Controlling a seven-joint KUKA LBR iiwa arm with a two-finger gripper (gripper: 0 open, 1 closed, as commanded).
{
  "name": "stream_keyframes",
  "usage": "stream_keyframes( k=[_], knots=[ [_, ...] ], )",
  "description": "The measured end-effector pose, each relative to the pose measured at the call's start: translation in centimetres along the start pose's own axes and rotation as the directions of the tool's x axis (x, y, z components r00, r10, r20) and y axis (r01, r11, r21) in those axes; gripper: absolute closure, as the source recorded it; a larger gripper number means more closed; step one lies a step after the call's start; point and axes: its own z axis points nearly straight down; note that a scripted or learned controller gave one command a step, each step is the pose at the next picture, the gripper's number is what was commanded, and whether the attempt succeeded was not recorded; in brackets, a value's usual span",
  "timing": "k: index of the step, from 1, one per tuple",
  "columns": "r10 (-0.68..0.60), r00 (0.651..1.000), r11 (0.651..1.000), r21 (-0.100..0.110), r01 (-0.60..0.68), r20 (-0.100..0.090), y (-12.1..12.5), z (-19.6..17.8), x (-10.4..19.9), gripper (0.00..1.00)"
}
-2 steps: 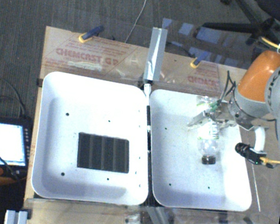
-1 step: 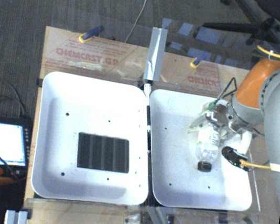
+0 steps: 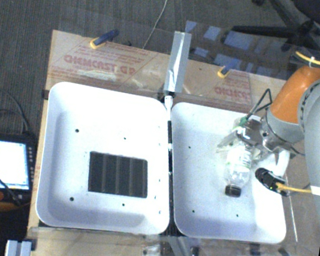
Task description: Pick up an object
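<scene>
1. Two white bins sit side by side on the counter (image 3: 98,62): left bin (image 3: 72,109), right bin (image 3: 195,209), walls touching, so one arm reaches both.
2. Dark ribbed tray (image 3: 118,174): flat in the left bin, well apart from the arm.
3. Clear bottle (image 3: 238,165): lying in the right bin, dark cap toward the near wall; likely the pick target.
4. Gripper (image 3: 249,135): low over the bottle's upper end, placed for a grasp. Fingers: cannot tell whether parted or closed.

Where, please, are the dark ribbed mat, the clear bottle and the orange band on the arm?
Dark ribbed mat (image 3: 118,174), camera view, its middle.
Clear bottle (image 3: 240,163), camera view, its body.
Orange band (image 3: 291,95), camera view, its curved top.
</scene>
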Motion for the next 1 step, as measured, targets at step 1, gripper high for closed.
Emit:
stream_keyframes(
  k=[1],
  knots=[
    [-0.039,0.999,0.998,-0.048,0.039,-0.008,2.04,-8.9,7.65,1.0]
  ],
)
